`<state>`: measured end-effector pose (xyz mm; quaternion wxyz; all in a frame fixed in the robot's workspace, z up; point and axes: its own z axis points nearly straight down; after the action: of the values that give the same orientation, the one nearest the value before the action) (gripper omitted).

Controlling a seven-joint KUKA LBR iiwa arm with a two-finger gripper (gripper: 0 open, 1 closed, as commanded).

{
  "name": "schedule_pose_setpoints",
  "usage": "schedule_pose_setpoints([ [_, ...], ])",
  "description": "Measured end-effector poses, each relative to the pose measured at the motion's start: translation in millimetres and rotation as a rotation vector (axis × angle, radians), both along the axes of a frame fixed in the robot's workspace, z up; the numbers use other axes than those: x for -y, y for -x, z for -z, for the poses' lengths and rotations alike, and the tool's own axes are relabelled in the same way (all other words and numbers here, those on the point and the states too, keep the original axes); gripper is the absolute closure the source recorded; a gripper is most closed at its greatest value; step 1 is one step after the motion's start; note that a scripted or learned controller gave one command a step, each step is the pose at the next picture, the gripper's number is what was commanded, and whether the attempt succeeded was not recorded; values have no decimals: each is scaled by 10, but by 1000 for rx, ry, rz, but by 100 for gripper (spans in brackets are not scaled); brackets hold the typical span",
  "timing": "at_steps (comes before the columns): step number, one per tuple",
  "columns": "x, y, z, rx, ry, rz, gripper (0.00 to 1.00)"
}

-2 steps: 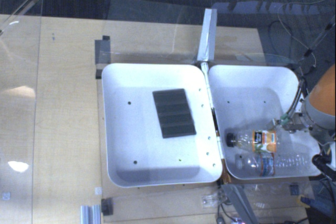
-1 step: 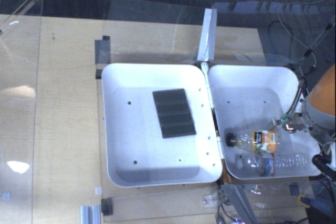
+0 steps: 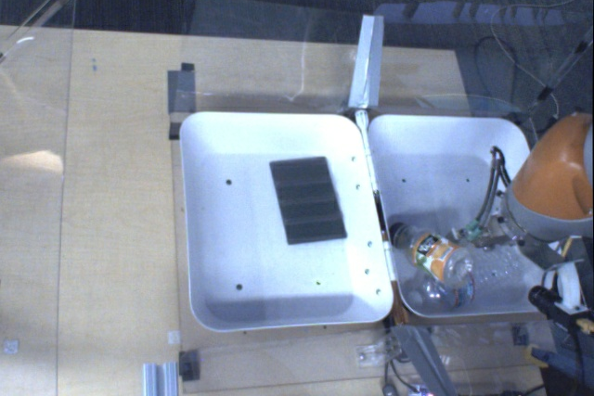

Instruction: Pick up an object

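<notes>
Two white bins sat side by side on the tabletop point(image 3: 111, 199). In the left bin point(image 3: 213, 292) a dark ribbed slab point(image 3: 307, 199) lay flat near the middle, slightly skewed. A clear bottle point(image 3: 436, 266) with an orange label lay on its side by the right bin's point(image 3: 418, 153) near edge. The arm point(image 3: 557, 181) reached over that bin's right side.

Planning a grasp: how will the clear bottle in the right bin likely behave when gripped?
The bottle looks like thin clear plastic, so probably light and apt to crumple. It lies on its side, so a nudge may roll it. Its glossy surface could slip between fingers.
</notes>
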<state>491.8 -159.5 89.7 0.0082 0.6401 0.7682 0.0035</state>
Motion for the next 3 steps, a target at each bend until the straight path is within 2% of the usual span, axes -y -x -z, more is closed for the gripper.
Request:
schedule_pose_setpoints([
  [1,-535,0,-26,14,12,279,0],
  [2,-16,37,-145,-11,-8,327,0],
  [3,-38,-674,10,-3,-8,380,0],
])
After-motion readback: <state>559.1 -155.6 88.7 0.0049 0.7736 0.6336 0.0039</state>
